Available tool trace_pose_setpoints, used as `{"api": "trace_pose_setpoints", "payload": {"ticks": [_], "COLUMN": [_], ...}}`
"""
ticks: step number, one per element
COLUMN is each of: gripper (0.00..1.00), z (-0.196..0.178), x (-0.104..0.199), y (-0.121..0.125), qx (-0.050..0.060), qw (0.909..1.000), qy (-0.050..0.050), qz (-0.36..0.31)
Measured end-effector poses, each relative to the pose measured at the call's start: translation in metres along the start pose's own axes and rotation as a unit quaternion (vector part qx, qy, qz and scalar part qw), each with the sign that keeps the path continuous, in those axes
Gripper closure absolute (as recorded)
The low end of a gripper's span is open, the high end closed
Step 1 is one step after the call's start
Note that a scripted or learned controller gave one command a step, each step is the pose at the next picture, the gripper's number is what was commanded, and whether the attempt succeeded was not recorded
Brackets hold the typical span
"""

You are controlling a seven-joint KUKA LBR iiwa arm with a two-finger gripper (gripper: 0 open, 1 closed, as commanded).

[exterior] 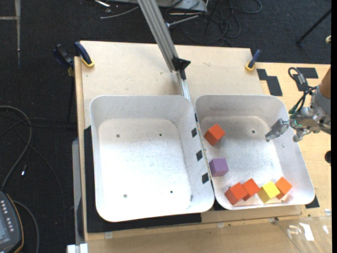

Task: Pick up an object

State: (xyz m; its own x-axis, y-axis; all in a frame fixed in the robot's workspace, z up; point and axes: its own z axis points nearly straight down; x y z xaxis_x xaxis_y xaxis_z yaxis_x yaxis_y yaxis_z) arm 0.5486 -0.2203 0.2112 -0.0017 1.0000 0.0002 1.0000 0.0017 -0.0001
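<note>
Four small blocks sat along the right white bin's (295,157) near edge: two orange-red cubes (242,190), yellow cube (269,191), orange cube (284,185). Farther in: purple cube (218,166), then orange cube (214,134). My gripper (287,129) hung at the bin's right rim, empty; couldn't tell its state.

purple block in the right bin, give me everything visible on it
The purple block is a small cube, matte, solid lilac, unmarked, possibly foam or painted wood. It sits flat on the right bin's floor, turned slightly off the bin's edges, near its left wall. It stands alone: an orange block lies above it in the view, and a row of orange and yellow blocks below-right. The hand is well away.
</note>
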Motion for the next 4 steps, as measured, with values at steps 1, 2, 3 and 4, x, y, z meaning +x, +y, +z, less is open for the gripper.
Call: {"api": "trace_pose_setpoints", "payload": {"ticks": [1,2,3,4], "gripper": [0.00,0.00,0.00,0.00], "z": [0.059,0.107,-0.073,-0.048], "x": [0.067,0.117,0.148,0.214], "y": [0.046,0.040,0.053,-0.006], "qx": [0.001,0.002,-0.005,0.003], "qw": [1.0000,1.0000,1.0000,1.0000], "qy": [0.002,0.001,-0.001,0.001], "qz": [-0.004,-0.002,-0.002,-0.003]}}
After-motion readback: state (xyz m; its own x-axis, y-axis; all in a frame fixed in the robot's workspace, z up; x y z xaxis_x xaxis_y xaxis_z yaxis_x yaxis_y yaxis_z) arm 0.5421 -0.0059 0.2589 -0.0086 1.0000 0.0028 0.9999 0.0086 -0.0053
